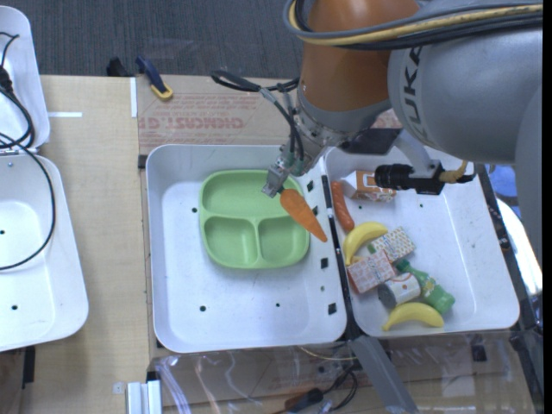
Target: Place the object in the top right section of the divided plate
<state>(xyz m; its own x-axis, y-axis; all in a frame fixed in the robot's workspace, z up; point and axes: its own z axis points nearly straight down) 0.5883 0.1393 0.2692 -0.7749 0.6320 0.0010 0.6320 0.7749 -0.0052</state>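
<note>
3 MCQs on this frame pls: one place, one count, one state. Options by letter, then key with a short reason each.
1. Where does the green divided plate sit?
A. In the left bin
B. In the right bin
C. On the cardboard

2. How many bananas lie in the right bin?
A. None
B. One
C. Two

3. What is the state of the carrot?
A. Lying flat in the right bin
B. Held at its top end by the claw, hanging tilted over the plate's right edge
C. Lying among the bananas

Key:
1 A: the plate rests on the floor of the left bin.
2 C: one banana lies near the divider, another banana near the front wall.
3 B: the carrot's top sits between the claw's fingers, its tip pointing down right.
</note>
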